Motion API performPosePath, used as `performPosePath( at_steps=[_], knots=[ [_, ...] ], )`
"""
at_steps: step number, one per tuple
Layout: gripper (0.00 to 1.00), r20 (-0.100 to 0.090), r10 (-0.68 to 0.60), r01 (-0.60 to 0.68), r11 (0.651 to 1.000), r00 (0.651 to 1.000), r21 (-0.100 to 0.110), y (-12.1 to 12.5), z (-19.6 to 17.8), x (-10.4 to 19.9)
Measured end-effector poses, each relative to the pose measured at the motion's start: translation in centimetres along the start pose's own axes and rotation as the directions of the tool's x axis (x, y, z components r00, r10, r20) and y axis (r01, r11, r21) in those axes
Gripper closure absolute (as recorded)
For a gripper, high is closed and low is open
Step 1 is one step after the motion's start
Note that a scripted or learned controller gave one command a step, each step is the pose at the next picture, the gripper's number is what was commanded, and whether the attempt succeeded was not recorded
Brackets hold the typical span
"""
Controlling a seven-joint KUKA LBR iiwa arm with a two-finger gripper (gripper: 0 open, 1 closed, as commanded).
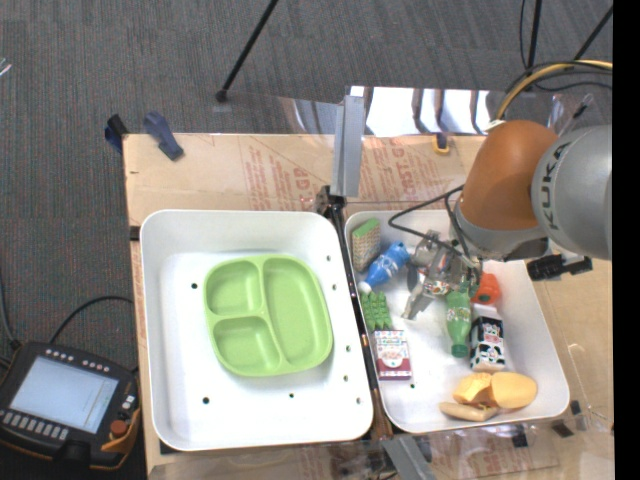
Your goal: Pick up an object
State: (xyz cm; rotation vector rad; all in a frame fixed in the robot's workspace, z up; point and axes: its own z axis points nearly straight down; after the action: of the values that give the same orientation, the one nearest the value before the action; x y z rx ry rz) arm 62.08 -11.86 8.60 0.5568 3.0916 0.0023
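One green bottle (458, 320) lies lengthwise toward the camera, cap seemingly nearest; pincer (432, 286) splayed, touching nothing.

Grey arm (580, 193) marked KUKA, orange band (508, 173), metal pincer (432, 286), black cables.

My bench (240, 173) is a brown board printed with red lettering. Two shallow white bins sit side by side on it, touching along their inner edges: the left bin (170, 368) and the right bin (545, 343). An upright grey post (347, 148) rises at the bench's far side, just behind where the bins meet. A blue clamp (162, 135) grips the far left corner.
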Motion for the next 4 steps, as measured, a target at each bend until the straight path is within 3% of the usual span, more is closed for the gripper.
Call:
performPosePath(
  at_steps=[1,2,3,4],
  knots=[
    [0.0,-0.003,0.17,-0.17,0.985,0.985,0.002,-7.6,0.1,4.0],
    [0.0,-0.005,0.076,-0.076,0.997,0.997,0.001,-1.4,0.1,11.0],
    [0.0,-0.007,0.131,-0.131,0.991,0.991,0.003,-2.0,0.2,14.9],
    [1.0,-0.011,0.132,-0.132,0.991,0.991,0.004,-2.1,-0.5,14.9]
  ],
)
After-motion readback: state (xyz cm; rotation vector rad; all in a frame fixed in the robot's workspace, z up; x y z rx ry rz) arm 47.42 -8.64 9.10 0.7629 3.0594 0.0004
